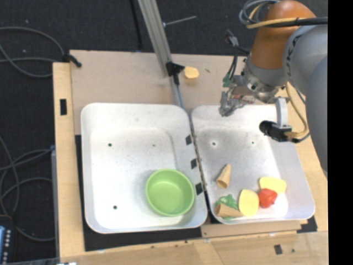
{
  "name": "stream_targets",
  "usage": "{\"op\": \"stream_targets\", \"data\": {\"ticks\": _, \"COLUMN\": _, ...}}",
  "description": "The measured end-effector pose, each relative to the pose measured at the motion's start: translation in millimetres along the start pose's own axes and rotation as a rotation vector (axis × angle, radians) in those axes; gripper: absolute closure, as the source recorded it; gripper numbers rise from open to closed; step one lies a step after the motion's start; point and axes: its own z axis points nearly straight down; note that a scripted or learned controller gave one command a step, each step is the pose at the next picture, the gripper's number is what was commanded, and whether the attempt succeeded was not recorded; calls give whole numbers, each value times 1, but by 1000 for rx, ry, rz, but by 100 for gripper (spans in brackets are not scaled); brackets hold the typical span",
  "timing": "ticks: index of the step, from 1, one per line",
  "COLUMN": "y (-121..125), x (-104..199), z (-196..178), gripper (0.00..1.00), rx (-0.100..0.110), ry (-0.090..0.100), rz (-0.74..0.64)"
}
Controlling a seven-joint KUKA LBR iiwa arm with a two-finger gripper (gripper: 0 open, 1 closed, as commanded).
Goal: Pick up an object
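1. The task names no particular object. The candidates lie in the right bin (287, 148), grouped at its near end.
2. A tan cone (223, 175) lies on its side near the divider between the bins. Its long axis runs near to far with a slight tilt; the narrow tip points toward the near-left, the wider mouth toward the far-right.
3. A second cone with green at its end (226, 206) lies by the near-left corner of the right bin, its long axis roughly left to right.
4. A yellow piece (249, 202) sits just beside that cone, touching or nearly touching a red piece (267, 197). A second yellow piece (273, 184) sits just behind the red one.
5. The left bin (110, 148) holds a green bowl (170, 191), upright, at its near-right corner.
6. A small yellow item (191, 73) rests on the counter (110, 76) beyond the bins, beside a slanted metal post (157, 29).
7. The hand (228, 108) hangs at the far-left edge of the right bin, well apart from the grouped objects.
8. Whether the hand is released or clenched cannot be told; nothing is seen in its grasp.
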Motion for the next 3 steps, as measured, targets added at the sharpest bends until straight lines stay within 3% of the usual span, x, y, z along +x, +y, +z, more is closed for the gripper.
{"op": "stream_targets", "data": {"ticks": 2, "y": 13, "x": 107, "z": 7, "gripper": 100, "rx": 2, "ry": 0, "rz": 1}}
{"op": "stream_targets", "data": {"ticks": 3, "y": 18, "x": 160, "z": -11, "gripper": 100, "rx": 1, "ry": 2, "rz": -1}}
